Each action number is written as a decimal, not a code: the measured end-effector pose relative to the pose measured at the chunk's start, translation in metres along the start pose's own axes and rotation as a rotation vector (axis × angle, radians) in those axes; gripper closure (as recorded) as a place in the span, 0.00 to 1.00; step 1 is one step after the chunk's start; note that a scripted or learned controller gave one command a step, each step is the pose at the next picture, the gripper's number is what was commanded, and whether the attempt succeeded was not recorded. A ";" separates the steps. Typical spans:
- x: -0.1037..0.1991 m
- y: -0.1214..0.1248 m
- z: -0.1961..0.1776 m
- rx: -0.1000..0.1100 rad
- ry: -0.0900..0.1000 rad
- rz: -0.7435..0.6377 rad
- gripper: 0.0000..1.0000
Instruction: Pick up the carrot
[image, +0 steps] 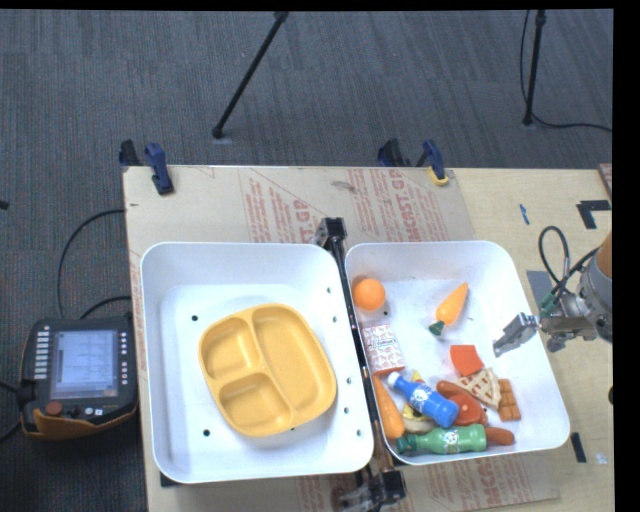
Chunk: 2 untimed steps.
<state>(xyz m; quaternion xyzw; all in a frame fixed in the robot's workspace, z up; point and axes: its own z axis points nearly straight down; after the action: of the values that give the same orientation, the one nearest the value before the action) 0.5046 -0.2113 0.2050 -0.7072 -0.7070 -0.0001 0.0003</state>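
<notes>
The carrot (453, 303), orange with a small green stem at its lower left end, lies tilted in the upper middle of the right bin (440, 246). Nothing lies on top of it. My gripper (517, 335) hangs over the bin's right side, about a carrot's length to the right of the carrot and slightly nearer the front. It holds nothing that I can see. A second long orange piece (388, 408), carrot-like, lies along the bin's left wall near the front.
An orange ball (369, 293), a small carton (382, 349), a red block (466, 359), a blue bottle (424, 397), a green bottle (450, 438) and a waffle wedge (484, 385) crowd the right bin's front. The left bin (160, 300) holds a yellow divided plate (268, 368).
</notes>
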 end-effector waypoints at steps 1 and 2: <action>0.004 0.077 0.039 0.001 0.001 0.172 0.00; 0.017 0.139 0.118 0.003 0.001 0.313 0.00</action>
<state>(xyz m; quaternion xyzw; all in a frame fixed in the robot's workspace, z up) 0.6437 -0.1945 0.0868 -0.8087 -0.5882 0.0005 0.0017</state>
